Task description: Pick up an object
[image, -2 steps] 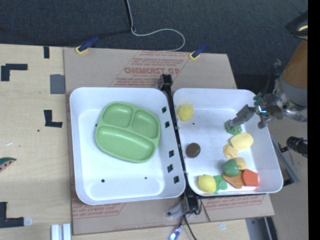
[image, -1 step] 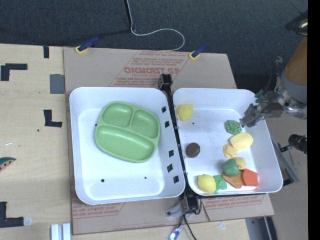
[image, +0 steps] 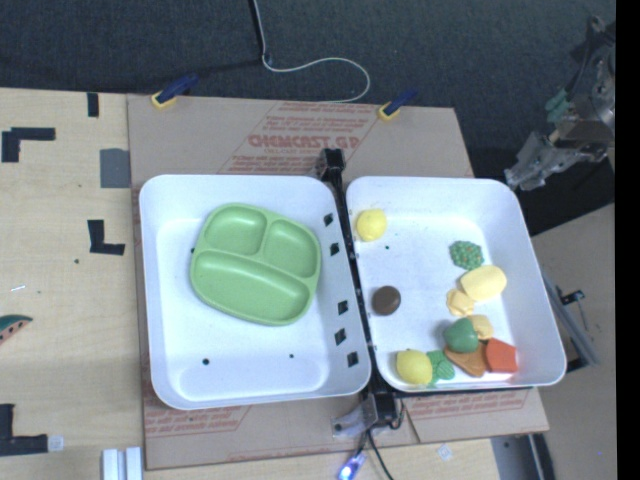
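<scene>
The toy foods (image: 470, 318) lay crowded along the right bin's (image: 520, 218) right wall and front edge, its centre open. The gripper (image: 535, 168) hovered outside the bin's back right corner; grip state indeterminate.

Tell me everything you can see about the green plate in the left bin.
The green plate is pale green, looks like smooth plastic, and has rounded corners with three compartments: one long, two smaller. It lies flat and right side up on the floor of the left bin, turned at a slant, toward the upper middle. Nothing rests in it, and it touches only the bin floor.
</scene>
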Available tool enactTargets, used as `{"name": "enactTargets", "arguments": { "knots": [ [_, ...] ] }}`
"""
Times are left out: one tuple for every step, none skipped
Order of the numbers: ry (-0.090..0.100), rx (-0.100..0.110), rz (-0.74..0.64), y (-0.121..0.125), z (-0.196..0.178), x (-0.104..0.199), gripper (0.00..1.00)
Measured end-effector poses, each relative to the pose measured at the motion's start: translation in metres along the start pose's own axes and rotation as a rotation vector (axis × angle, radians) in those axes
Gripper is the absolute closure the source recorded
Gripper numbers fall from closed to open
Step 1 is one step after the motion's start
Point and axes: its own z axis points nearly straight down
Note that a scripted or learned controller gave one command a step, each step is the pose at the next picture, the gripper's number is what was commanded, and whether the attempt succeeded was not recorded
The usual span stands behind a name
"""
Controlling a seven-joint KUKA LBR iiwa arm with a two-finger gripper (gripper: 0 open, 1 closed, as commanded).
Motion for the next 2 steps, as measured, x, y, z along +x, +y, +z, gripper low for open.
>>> {"name": "enactTargets", "arguments": {
  "knots": [
    [-0.001,0.001,0.006,-0.036,-0.125,-0.003,1.00],
    [0.005,0.027,0.000,-0.061,-0.035,0.071,1.00]
  ]
}}
